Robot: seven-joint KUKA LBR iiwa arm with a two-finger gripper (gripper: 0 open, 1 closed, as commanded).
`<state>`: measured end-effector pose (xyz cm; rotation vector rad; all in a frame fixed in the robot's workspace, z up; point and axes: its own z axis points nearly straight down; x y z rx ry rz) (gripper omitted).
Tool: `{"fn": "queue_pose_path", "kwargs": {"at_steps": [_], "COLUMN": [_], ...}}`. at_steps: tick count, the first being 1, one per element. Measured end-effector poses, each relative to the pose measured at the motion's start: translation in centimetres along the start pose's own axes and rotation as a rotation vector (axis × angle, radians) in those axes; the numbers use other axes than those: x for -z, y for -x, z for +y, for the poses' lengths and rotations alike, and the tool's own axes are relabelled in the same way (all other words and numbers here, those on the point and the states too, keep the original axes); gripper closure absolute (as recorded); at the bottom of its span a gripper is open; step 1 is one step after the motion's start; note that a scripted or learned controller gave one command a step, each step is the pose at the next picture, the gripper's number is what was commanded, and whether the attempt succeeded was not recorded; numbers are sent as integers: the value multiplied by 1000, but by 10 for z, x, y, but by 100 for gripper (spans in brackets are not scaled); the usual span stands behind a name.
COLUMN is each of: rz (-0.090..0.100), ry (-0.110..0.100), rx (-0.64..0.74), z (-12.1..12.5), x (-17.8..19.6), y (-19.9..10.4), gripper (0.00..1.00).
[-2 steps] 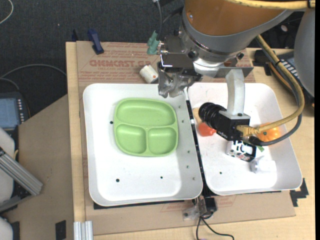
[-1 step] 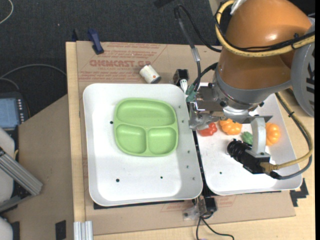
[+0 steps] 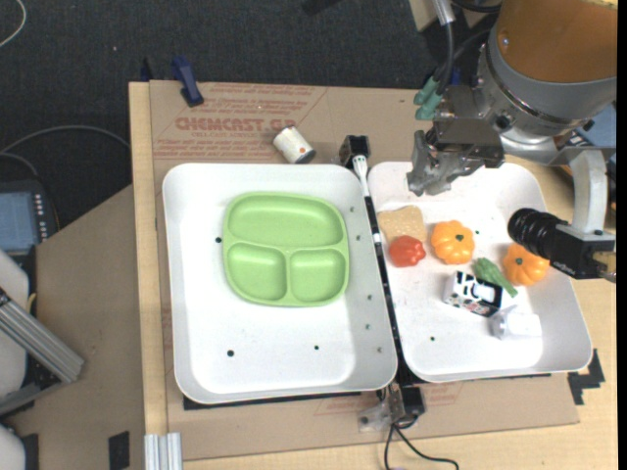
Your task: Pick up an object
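A green divided plate (image 3: 286, 248) is held in the left bin (image 3: 196, 341). In the right bin (image 3: 558, 346) are placed toast (image 3: 402, 224), tomato (image 3: 408, 252), orange pumpkins (image 3: 452, 242) and a cow toy (image 3: 476, 293). "CHEMCAST" is printed on the cardboard (image 3: 235, 122). The gripper (image 3: 428, 179) is seen at the right bin's far left, nothing visibly held; its opening cannot be told.

Both white bins (image 3: 196, 262) are smooth, slightly glossy plastic, as is the matt-green divided plate (image 3: 286, 249), while the bench board (image 3: 235, 116) is matt brown cardboard and the gripper (image 3: 431, 179) is dull grey metal beneath a glossy orange band (image 3: 558, 27).
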<state>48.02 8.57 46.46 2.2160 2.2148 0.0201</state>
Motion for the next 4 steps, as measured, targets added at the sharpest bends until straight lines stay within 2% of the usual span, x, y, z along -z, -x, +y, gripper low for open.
{"fn": "queue_pose_path", "kwargs": {"at_steps": [1, 2, 3, 4], "rz": [1, -6, -5, 2], "ry": [-4, -24, -31, 3], "rx": [4, -7, 1, 5], "z": [0, -2, -5, 0], "x": [75, -10, -140, 2], "y": [-27, 40, 18, -13], "gripper": [100, 100, 100, 100]}}
